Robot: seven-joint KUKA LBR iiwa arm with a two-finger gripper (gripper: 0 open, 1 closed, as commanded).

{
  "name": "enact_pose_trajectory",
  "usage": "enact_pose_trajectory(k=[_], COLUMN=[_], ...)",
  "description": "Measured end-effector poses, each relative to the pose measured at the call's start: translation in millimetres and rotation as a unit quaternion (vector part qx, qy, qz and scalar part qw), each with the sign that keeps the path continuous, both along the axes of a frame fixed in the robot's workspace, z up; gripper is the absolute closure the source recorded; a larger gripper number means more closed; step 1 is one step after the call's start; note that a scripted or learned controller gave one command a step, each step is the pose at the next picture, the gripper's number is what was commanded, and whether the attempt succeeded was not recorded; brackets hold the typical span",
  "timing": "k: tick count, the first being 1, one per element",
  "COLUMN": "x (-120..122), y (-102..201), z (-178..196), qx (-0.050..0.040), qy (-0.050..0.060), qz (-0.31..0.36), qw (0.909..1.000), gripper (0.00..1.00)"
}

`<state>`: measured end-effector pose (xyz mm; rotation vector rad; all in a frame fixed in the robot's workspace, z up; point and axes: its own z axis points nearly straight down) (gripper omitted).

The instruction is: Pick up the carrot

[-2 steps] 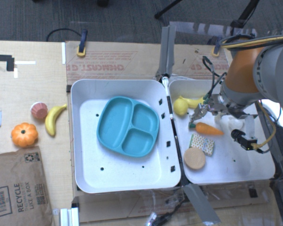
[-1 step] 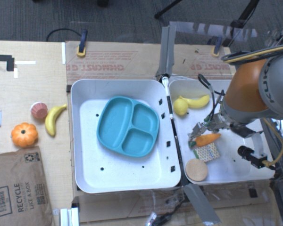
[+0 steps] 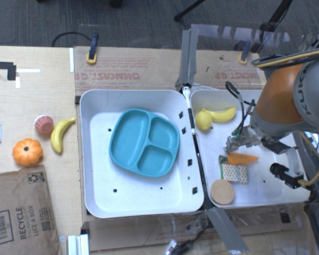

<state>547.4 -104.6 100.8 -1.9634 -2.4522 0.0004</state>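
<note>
The slim orange plastic carrot (image 3: 242, 158), judged light, stiff and slippery, is best gripped mid-length; the gripper (image 3: 239, 141) hovers at its eleven o'clock, finger state indiscernible.

Single fixed camera overhead, slanted down on both bins (image 3: 95, 158).

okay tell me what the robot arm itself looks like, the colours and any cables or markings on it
The arm is bulky and rounded, grey with a broad orange band above the wrist. Part of a dark letter marks the grey shell near the right edge. Thin dark cables loop beside the wrist toward the gripper, a small grey metal assembly with two fingers.
</note>
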Motion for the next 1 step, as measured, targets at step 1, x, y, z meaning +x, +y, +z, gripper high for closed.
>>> enact_pose_trajectory(k=[1], x=[-20.9], y=[73.4], z=[90.2], qx=[-0.0006], qy=[0.0], qz=[-0.133], qw=[0.9912], gripper=[1.0])
